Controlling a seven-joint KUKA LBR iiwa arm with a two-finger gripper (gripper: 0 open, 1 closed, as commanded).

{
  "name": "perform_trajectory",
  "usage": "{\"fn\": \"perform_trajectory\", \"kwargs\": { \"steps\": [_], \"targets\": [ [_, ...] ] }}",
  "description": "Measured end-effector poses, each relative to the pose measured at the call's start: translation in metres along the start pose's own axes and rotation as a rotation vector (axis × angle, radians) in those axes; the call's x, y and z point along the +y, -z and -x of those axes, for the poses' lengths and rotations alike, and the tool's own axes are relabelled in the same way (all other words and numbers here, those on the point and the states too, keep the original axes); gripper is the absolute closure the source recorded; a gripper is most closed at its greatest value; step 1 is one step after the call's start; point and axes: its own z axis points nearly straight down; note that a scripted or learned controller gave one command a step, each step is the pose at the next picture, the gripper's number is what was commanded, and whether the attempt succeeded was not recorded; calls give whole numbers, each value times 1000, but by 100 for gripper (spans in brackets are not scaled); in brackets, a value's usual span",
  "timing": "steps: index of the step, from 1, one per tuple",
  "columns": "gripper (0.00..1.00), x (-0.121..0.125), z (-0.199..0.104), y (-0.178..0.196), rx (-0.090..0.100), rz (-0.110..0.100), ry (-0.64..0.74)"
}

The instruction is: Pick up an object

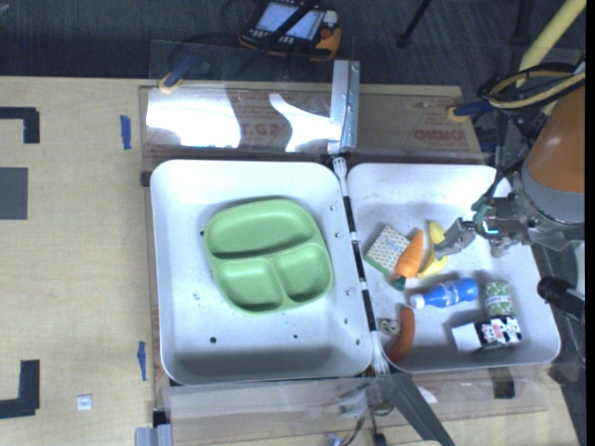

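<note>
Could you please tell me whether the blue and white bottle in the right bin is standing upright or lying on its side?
Lying on its side: the blue and white plastic bottle stretches lengthwise across the floor of the right white bin.

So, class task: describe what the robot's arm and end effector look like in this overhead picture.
The arm is grey, with a rounded orange band above the wrist. Yellow and black cables loop behind it. The end effector is a small grey metal part with a touch of green beside it; its finer details are too small to tell.

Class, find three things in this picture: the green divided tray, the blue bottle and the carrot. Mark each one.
green divided tray [268, 252]: camera view, on the ridge between its compartments.
blue bottle [450, 295]: camera view, middle of its body.
carrot [410, 255]: camera view, middle of its orange body.
</note>
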Motion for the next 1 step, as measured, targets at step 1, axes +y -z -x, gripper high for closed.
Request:
{"fn": "perform_trajectory", "kwargs": {
  "steps": [1],
  "targets": [
    [0,43,-3,-119,-4,14,-26]
  ]
}}
